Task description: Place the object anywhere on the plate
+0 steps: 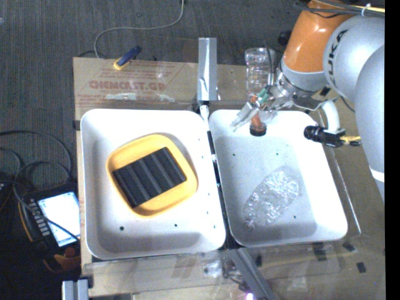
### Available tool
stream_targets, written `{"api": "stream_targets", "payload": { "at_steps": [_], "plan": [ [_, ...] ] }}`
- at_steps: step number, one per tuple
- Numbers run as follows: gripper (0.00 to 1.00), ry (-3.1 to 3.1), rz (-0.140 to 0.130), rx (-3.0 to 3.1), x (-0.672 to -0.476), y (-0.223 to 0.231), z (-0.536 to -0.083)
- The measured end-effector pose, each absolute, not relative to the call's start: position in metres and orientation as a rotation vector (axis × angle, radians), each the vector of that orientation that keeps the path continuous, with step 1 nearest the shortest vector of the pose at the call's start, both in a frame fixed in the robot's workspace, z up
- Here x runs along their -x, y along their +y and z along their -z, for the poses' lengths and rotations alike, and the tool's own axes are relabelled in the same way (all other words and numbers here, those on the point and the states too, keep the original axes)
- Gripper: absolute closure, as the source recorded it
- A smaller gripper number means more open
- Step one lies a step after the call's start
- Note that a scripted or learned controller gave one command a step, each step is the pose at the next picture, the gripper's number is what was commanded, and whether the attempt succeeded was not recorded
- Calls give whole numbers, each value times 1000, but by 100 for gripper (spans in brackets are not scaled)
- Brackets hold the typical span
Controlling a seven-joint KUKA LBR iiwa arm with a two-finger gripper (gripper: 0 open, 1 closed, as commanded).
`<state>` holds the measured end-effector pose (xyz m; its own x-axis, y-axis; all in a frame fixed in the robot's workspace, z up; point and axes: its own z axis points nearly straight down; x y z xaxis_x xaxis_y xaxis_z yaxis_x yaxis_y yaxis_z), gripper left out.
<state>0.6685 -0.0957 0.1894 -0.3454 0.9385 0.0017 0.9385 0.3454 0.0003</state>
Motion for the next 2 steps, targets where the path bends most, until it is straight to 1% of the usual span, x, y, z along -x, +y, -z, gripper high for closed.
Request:
{"api": "stream_targets", "payload": {
  "at_steps": [1,2],
  "plan": [
    [100,-2166,-6,2275,-668,-147,-188],
    [100,-2168,-14,2274,-667,-147,-196]
  ]
}}
